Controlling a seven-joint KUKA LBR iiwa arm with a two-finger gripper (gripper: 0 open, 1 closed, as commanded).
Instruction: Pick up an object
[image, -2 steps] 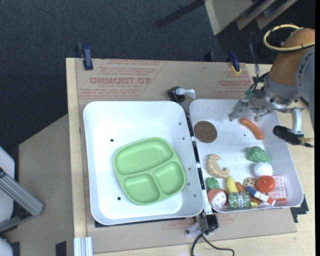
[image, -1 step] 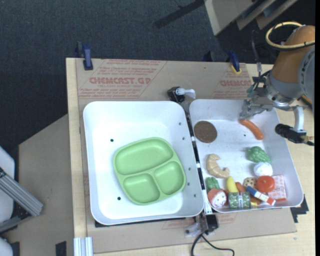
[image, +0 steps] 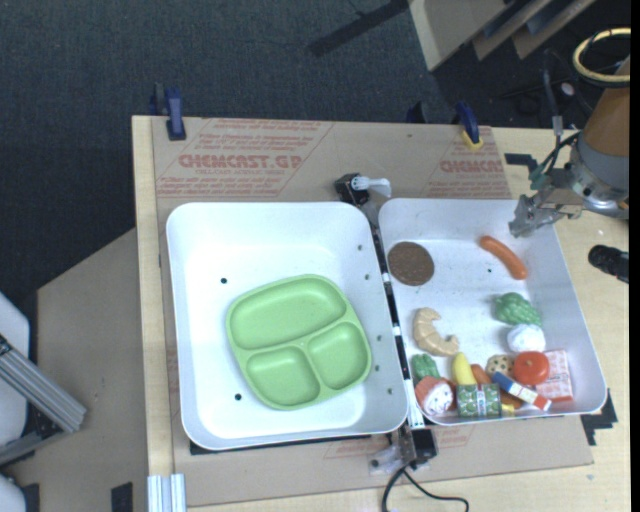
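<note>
Objects for the pick all lie in the right bin (image: 580, 330), which is presumably the source side. A brown disc (image: 411, 263) sits near the divider, an orange sausage (image: 503, 256) lies toward the far edge, and a croissant-shaped piece (image: 434, 331) sits mid-bin. A green leafy piece (image: 515, 307) touches a white ball (image: 526, 338), and small toys crowd the near corner around a red tomato (image: 531, 366). I read the left bin (image: 200, 300) as the drop side; it carries a green divided tray (image: 298, 341), probably to receive items. The gripper (image: 533, 215) hangs over the right bin's far right rim, nothing between its fingers; whether they are spread or closed I cannot tell at this resolution. The sausage is nearest and lies apart from the rest, so I judge it the easiest target.
</note>
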